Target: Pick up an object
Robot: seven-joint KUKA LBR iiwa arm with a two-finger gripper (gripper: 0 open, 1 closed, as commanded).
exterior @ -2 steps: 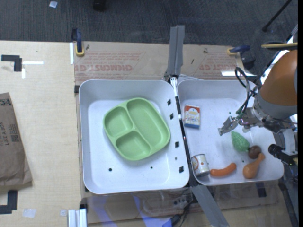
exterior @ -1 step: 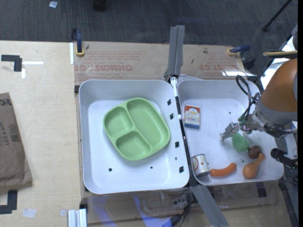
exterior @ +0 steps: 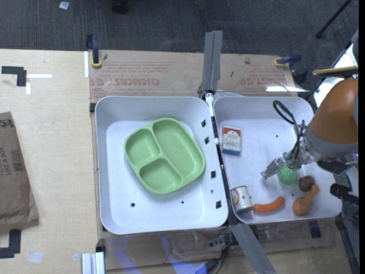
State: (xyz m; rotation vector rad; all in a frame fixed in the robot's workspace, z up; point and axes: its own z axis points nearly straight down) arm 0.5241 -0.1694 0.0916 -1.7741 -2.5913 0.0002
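Observation:
My gripper (exterior: 277,168) hangs low over the right bin (exterior: 256,116), near its right side. A small green object (exterior: 288,176) lies right against the gripper's tip, partly covered by it. Close by on the bin floor are a brown round piece (exterior: 306,182), an orange drumstick-shaped toy (exterior: 305,201), an orange sausage-shaped toy (exterior: 268,206) and a small can (exterior: 240,198) on its side. A white and blue box (exterior: 231,140) lies further back in the same bin.
The left bin (exterior: 114,170) bears a light green divided plate (exterior: 164,154). A metal divider (exterior: 212,67) runs between the bins at the back. The grey arm with its orange band (exterior: 340,116) comes in over the right bin's right wall.

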